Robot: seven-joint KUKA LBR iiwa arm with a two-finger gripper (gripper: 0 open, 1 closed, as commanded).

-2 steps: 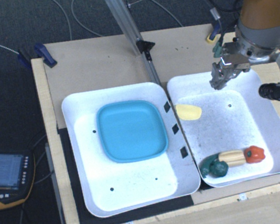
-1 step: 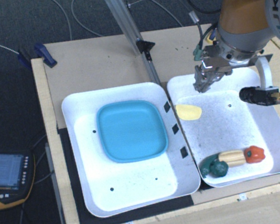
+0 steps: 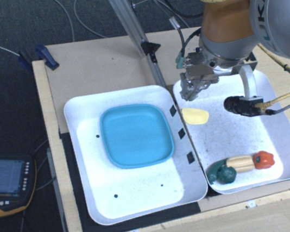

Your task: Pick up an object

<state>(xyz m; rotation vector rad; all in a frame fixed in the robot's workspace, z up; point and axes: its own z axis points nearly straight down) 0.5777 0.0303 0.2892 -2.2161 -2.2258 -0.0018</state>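
We see a pale yellow piece (image 3: 195, 116) lying flat in the right bin (image 3: 285, 133), close to that bin's left wall and toward its far edge. The pincer (image 3: 192, 92) hangs just above and beside the yellow piece; whether it touches the piece, we cannot tell. We cannot tell either whether it is parted or closed, for its tip is blurred. Along the right bin's near edge lie a dark green lump (image 3: 222, 173), a tan cylinder (image 3: 240, 164) and a red piece (image 3: 263, 159), in a row from left to right and touching one another. The left bin (image 3: 84, 150) holds a blue square plate (image 3: 136, 135) near its middle. Both bins sit side by side on the surface (image 3: 98, 65).
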